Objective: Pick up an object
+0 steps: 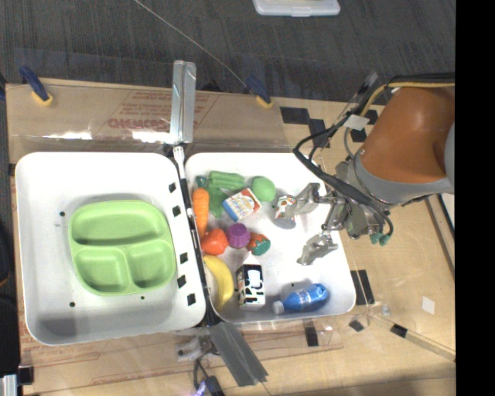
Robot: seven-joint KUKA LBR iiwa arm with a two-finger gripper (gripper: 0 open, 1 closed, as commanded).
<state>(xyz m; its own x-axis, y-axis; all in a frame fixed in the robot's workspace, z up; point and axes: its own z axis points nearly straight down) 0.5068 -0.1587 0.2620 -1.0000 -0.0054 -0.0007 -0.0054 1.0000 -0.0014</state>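
The gripper (302, 230) hangs with fingers spread apart and nothing between them over bare floor by the right bin's (340, 267) right edge, while toys crowd its left edge, blue bottle (303, 298) near the front right corner.

A clear lid (297, 6) is cut off by the top edge, the arm (408, 135) runs out at the right, the banana (219, 281) lies partly under the bin's rim, and the small carton's (240, 205) print is unreadable.
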